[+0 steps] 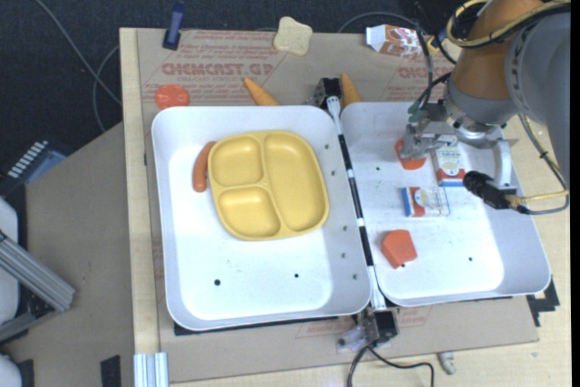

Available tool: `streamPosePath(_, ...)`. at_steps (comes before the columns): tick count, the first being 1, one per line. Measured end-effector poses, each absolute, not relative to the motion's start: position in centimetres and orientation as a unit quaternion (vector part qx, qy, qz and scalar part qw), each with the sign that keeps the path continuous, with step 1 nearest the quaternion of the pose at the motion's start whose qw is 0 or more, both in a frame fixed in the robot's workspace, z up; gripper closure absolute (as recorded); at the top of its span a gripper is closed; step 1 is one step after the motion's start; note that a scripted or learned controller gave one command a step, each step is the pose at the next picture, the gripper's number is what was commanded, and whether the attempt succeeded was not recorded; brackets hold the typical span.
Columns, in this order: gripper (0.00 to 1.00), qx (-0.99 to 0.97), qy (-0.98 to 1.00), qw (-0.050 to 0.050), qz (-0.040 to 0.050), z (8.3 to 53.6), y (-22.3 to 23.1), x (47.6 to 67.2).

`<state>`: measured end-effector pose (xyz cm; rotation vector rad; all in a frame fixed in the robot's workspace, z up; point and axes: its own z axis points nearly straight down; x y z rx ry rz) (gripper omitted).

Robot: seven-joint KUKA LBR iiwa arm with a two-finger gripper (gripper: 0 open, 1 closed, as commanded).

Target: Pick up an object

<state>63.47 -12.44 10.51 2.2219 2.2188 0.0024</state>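
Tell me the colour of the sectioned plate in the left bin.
Yellow; the three-compartment plastic plate shows best in the camera view.

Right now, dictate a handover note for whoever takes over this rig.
Gripper: low over the back of the right bin, above a small orange-red piece; cannot tell whether it grips anything.
Right bin also holds an orange block, a blue-and-white packet and a small carton.
Left bin: yellow divided plate, hot dog beside it.
Done: nothing visibly lifted.
Left: grasp and raise one object.
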Motion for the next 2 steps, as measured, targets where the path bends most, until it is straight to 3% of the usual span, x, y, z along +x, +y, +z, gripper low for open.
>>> streamPosePath(1,0.00,0.708,0.707,0.001,0.0008,10.5,-12.4,63.5)
streamPosePath(2,0.00,0.707,0.707,0.001,0.0004,8.4,-13.6,64.4)
